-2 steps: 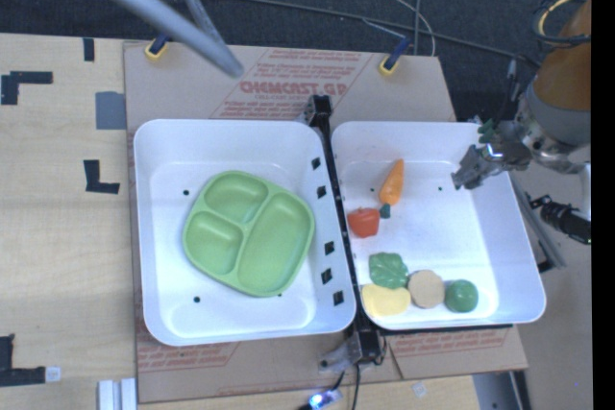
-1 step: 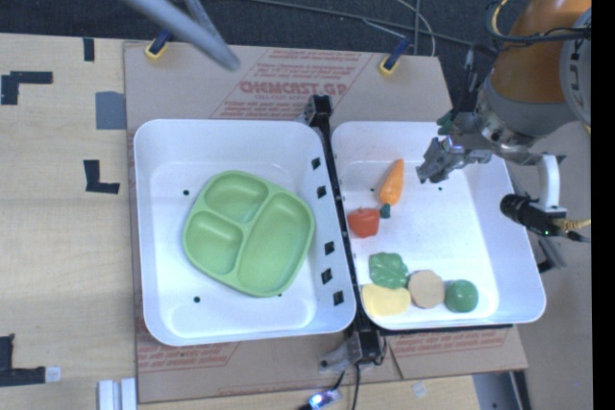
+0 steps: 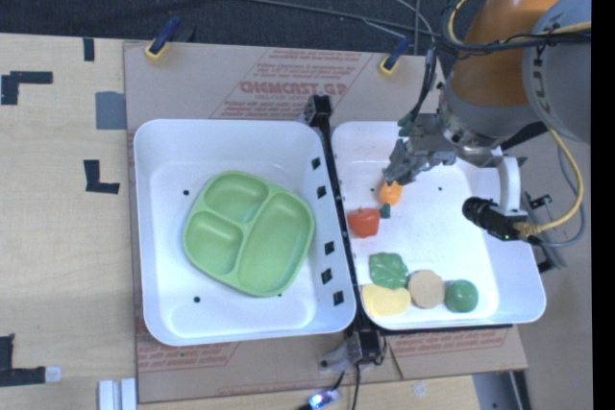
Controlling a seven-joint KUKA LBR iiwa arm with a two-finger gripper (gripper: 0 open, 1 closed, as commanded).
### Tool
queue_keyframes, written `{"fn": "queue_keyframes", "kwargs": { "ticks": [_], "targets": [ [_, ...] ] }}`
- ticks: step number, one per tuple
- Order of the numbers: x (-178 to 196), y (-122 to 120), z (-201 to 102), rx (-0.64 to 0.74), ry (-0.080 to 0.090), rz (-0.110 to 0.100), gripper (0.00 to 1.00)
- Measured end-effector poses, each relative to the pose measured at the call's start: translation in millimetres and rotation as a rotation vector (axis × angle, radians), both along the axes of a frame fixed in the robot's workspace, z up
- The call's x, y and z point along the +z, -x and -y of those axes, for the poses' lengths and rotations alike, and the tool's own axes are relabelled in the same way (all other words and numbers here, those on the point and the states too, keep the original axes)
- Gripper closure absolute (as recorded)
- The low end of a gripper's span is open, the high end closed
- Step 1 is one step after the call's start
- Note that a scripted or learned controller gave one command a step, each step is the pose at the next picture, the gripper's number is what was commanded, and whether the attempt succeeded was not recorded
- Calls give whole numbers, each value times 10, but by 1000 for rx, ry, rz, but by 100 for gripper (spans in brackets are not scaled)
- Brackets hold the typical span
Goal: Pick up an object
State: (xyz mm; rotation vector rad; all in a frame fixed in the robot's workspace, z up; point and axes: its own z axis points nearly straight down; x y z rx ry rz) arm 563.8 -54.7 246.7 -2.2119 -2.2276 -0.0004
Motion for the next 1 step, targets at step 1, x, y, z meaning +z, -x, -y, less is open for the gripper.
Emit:
{"fn": "queue_keyframes", "kwargs": {
  "ticks": [1],
  "targets": [
    [-150,-25,-500,-1,1,-2,100]
  ]
}}
